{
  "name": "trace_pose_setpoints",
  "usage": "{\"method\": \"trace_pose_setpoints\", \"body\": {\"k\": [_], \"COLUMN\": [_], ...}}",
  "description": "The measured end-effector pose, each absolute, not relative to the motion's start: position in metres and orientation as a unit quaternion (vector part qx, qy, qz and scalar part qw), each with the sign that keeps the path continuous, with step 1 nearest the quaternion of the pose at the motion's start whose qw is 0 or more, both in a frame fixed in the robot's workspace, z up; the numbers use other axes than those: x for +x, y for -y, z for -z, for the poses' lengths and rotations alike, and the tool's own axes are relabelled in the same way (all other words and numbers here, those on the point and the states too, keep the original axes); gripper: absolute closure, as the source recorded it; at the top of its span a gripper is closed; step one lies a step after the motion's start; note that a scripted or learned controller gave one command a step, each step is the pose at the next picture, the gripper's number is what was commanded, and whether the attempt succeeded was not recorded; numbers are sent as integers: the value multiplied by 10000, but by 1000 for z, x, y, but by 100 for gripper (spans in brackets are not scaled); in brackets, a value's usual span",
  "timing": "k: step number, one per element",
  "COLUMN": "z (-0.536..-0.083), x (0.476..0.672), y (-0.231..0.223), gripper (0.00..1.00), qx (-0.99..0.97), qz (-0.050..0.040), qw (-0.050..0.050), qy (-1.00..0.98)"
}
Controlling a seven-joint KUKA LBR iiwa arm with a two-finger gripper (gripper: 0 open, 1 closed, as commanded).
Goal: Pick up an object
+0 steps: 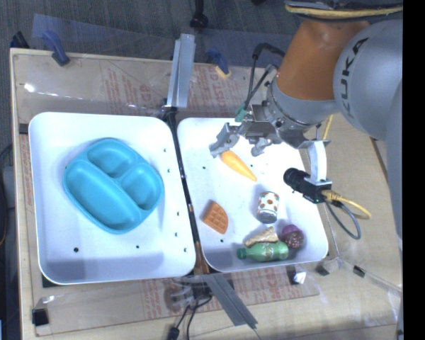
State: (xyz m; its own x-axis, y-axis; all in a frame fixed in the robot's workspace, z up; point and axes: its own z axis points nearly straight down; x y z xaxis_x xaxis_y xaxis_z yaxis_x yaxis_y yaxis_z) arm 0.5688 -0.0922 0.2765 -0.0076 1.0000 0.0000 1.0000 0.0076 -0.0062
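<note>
Your gripper [242, 142] hangs over the far part of the right bin [198, 190], fingers spread apart, grasping nothing. The carrot [238, 164] lies just below them, likely the target. Mug [268, 205], bottle [263, 251] sit nearer, w/ waffle [215, 218] beside.

Gripper [242, 142] fingers small and dark against the bracket, gap unreadable, so jaw state can't be told. Carrot [238, 164] sits just below the jaws; its upper end merges with the finger shadow, contact unclear. Arm [354, 55] cut off by the top and right edges. Wrist body hides the right bin [198, 190] upper right corner behind the jaws. Well below the jaws: green bottle [264, 252] partly covers a pale item [261, 236], shape unclear; small cup [268, 205] print too small to read; purple item [292, 236] blurry.
</note>
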Motion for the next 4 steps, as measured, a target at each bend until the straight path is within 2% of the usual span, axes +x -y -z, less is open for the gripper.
{"method": "trace_pose_setpoints", "body": {"k": [1,2,3,4], "z": [-187,-98,-98,-92], "x": [558,525,507,477], "y": [120,167,156,133], "gripper": [0,0,0,0], "qx": [-7049,-7052,-7057,-7048], "qz": [-25,21,30,1], "qw": [24,-32,-54,-1], "qy": [7093,7090,7085,7094]}}
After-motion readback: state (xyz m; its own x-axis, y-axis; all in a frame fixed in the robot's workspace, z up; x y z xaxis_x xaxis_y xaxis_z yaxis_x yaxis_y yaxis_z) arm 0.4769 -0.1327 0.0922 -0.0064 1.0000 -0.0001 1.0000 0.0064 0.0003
